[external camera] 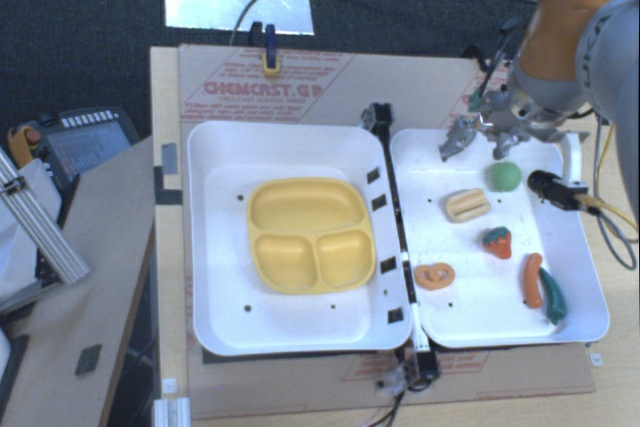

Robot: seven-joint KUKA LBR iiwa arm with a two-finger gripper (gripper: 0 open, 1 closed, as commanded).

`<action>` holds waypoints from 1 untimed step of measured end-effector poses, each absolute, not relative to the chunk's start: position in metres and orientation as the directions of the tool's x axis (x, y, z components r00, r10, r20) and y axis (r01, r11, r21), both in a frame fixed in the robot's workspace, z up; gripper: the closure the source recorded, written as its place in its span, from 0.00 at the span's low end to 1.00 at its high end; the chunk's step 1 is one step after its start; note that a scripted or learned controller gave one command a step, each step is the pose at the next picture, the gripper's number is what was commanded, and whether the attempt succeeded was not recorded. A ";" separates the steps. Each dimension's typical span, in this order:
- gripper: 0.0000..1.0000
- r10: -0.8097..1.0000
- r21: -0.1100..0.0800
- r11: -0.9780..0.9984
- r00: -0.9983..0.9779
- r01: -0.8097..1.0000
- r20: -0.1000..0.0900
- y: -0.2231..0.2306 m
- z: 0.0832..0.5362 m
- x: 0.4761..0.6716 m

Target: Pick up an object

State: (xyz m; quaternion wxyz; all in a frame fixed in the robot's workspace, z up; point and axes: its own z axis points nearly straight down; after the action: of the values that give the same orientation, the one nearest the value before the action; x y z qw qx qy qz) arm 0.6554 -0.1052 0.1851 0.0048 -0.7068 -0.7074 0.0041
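In the right bin lie a green ball, a tan hot dog bun, a strawberry, a pretzel and a carrot. My gripper hangs over the far edge of the right bin, left of the green ball and above the bun. Its two fingers stand apart with nothing between them.
The left bin holds a yellow divided plate. A black clip strip runs between the two bins. A teach pendant and a metal rail lie on a table at left. Cables run past the arm at right.
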 end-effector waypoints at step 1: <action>0.00 1.000 0.002 0.003 -0.003 1.000 0.000 -0.105 0.194 0.658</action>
State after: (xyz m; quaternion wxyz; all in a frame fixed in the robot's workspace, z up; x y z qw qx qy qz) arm 0.6585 -0.1051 0.1939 -0.0008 -0.7062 -0.7080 -0.0005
